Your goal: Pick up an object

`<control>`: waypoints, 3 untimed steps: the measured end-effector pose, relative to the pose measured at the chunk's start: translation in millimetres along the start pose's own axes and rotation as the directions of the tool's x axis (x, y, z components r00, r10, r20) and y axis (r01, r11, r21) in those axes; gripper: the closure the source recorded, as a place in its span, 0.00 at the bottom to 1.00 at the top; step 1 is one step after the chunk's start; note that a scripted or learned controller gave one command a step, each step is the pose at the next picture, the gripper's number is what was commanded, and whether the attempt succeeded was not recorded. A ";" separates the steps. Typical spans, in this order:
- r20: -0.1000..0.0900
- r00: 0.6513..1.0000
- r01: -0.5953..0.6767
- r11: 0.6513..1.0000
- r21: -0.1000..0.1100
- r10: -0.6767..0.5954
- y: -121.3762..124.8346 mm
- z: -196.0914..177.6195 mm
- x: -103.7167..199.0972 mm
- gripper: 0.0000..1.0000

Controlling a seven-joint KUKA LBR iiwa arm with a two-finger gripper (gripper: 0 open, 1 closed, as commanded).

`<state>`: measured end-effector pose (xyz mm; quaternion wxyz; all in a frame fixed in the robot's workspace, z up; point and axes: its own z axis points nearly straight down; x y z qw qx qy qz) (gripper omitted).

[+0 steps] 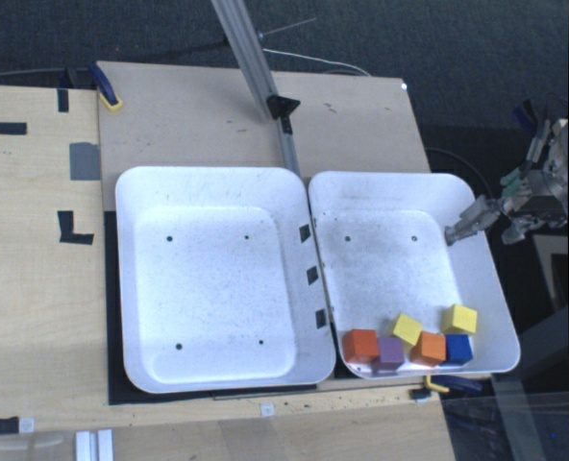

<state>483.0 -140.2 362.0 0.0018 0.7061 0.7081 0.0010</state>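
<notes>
At right edge, tool (469, 221) blurred, fingers indistinct

The gripper (469, 221) is a small grey metal assembly with a slim, pale grey finger (462, 226) tapering to a blunt tip. Behind the finger sits a blockier body of mixed grey and dark parts, with thin dark cables and a light, bracket-like upright above it.

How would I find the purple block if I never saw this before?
Look at the right white bin, then down to its near edge, where the blocks huddle. The purple block sits in the front row, between an orange block and another orange block. It is the only purple one.
</notes>
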 end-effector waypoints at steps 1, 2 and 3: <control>-0.001 1.000 -0.004 1.000 0.011 0.004 9.4 66.1 -22.6 0.00; 0.000 1.000 -0.002 1.000 0.005 0.002 10.0 62.4 -21.6 0.00; -0.001 1.000 -0.002 1.000 0.005 0.002 10.0 62.4 -21.6 0.00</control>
